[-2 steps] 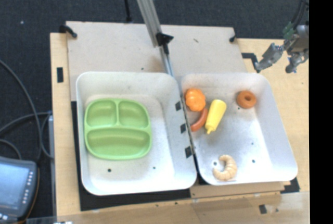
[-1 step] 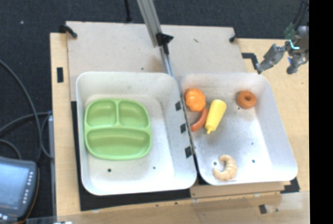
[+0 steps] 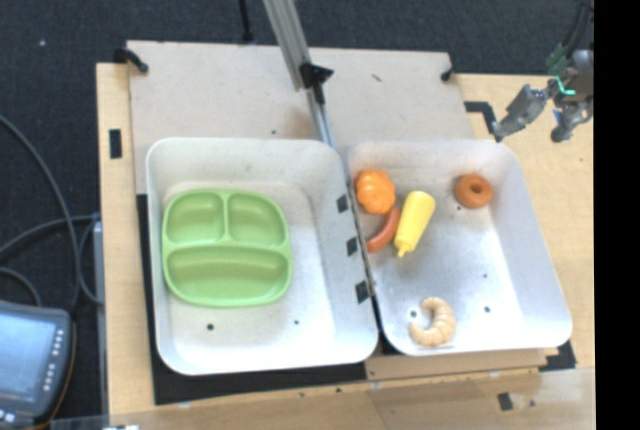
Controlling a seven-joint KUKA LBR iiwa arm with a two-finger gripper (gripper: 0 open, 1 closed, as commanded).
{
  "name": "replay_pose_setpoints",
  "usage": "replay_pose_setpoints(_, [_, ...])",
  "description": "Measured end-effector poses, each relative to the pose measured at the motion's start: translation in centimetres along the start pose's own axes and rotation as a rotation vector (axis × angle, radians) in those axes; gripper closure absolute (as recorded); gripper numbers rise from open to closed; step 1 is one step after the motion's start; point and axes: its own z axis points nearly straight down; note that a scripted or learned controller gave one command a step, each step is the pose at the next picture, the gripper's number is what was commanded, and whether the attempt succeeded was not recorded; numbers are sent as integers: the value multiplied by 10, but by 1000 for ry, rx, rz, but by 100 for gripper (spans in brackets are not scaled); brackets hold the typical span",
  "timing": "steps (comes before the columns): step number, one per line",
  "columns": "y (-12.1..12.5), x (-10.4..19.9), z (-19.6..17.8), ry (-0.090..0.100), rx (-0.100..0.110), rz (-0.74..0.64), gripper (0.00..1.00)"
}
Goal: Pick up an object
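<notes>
The right bin (image 3: pixel 520 258) holds five toy foods. A small orange pumpkin (image 3: pixel 375 191) sits near its top left corner. Just below it lies a red hot dog (image 3: pixel 382 231), and a yellow corn cob (image 3: pixel 414 222) leans against the hot dog's right side. A brown donut (image 3: pixel 474 190) sits apart, near the bin's top right. A tan croissant (image 3: pixel 433 322) lies alone near the bottom edge.

The left bin (image 3: pixel 250 318) holds a green plate (image 3: pixel 227 248) with three sections.

Both bins sit side by side on the bench (image 3: pixel 200 88).

The gripper (image 3: pixel 545 113) hangs over the bench past the right bin's top right corner, well apart from the foods. I cannot tell how its jaws stand.
</notes>
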Motion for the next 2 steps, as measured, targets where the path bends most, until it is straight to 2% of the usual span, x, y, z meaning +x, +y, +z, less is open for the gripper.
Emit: replay_pose_setpoints(2, [0, 0, 0, 0, 1, -3, 0])
